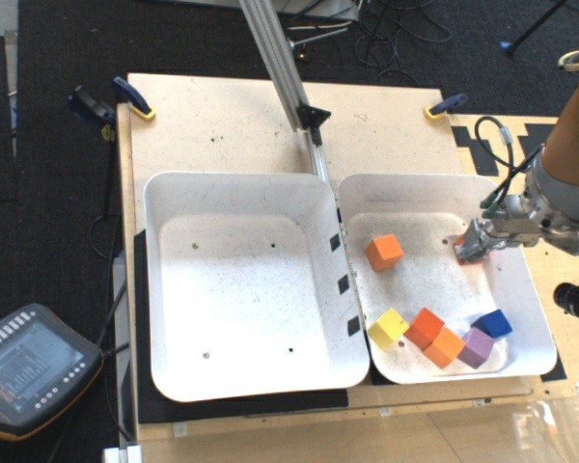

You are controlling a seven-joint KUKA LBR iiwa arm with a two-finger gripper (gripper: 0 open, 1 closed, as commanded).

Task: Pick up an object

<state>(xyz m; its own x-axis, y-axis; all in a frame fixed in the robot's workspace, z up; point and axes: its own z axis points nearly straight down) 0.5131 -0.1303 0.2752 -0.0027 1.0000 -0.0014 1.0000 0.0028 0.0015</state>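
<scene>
Gripper [469,246] down in the right bin [434,193], at something red – grasp attempt in hand.

A small red object [460,250] sits at the tip near the bin's right wall; can't tell whether it's gripped or just touched. Jaw state can't be read – the wrist hides it. Next: confirm hold, then lift straight. Other blocks: orange one [385,251] mid-bin, cluster [440,336] near the front.
</scene>
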